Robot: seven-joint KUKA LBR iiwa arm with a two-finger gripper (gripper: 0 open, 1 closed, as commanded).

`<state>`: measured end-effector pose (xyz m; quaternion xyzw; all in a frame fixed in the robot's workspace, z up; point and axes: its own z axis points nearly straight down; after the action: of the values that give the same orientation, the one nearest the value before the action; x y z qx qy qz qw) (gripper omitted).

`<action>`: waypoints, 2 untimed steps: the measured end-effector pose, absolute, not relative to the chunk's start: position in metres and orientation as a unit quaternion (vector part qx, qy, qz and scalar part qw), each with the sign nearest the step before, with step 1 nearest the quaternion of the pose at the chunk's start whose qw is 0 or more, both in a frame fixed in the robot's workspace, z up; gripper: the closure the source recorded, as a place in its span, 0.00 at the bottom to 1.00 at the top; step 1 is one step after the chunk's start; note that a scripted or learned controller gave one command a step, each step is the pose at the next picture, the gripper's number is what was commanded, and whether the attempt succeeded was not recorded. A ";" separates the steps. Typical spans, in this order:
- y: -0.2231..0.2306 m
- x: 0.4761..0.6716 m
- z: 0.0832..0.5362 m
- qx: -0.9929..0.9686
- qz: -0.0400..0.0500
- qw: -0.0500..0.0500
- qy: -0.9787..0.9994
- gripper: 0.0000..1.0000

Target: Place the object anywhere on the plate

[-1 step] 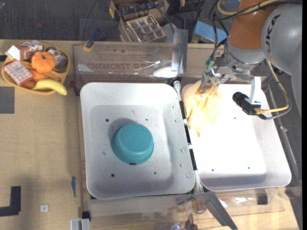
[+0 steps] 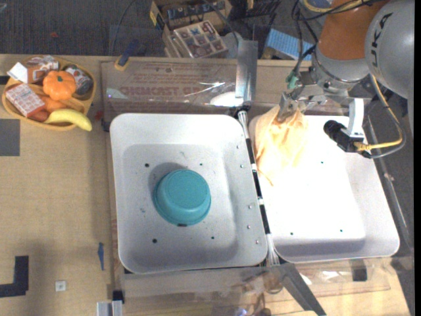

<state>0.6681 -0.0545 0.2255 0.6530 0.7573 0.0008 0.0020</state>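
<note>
Task status: the object, a pale orange-yellow cloth [image 2: 281, 143], hangs over the upper-left part of the right bin [image 2: 342, 236], close to the divide between the two bins. Its top is bunched and pinched between the fingers of the hand [image 2: 289, 110]; the rest drapes downward, and its lower edge seems to reach the bin floor or sit just above it, I cannot tell which. So I log the pick as made: the hand is clenched on the cloth.

Remaining: the plate. I take the teal round dish [image 2: 183, 196], which sits near the middle of the left bin [image 2: 131, 143], to be the target. It is well apart from the cloth and carries nothing. The carry across the divide and the release are not yet done. My judgement: roughly the first half of the task is complete.

Arm pose: the arm [image 2: 368, 31] enters from the right and upper edge of the view, orange band above the wrist, hand pointing down over the back-left corner of the right bin.

Risk note: the cloth is limp and trails below the hand, so it could catch on the rims between the bins during transfer.

Elsewhere on the worktop [image 2: 52, 209]: a basket of toy food [image 2: 46, 94] at far left, not involved.
</note>
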 end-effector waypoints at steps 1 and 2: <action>0.003 0.664 0.220 0.490 0.000 0.000 0.872 1.00; 0.054 0.656 0.231 0.307 0.001 0.001 0.952 1.00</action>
<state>0.6560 0.0540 0.2307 0.3075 0.9516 0.0006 0.0012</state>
